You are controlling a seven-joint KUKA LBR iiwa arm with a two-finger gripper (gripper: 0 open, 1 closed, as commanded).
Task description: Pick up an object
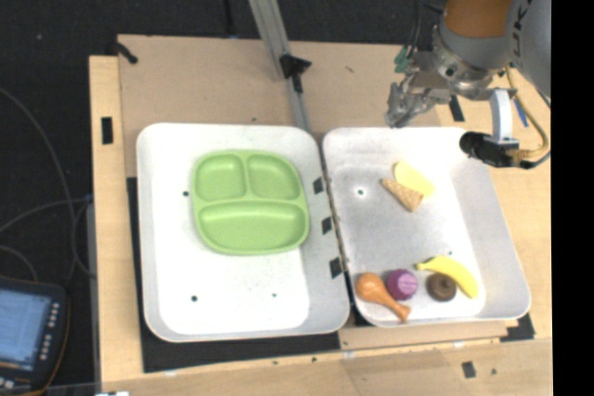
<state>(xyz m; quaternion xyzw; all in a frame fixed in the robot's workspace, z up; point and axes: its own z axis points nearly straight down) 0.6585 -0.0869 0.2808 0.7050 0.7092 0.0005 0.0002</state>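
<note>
My gripper [401, 113] hangs above the far edge of the right bin [483, 199], with nothing seen between its fingers. In that bin a yellow and tan wedge [408, 185] lies toward the middle, a short way nearer than the gripper. Along the bin's near edge lie an orange gourd-shaped toy [380, 292], a purple ball [402, 283], a dark brown ring [442, 287] and a yellow banana [453, 274].
The left bin [167, 292] holds a green divided plate [250, 203]. A slanted metal pole [264, 9] rises from behind the seam between the bins. A small screen [28, 325] sits off the bench at lower left.
</note>
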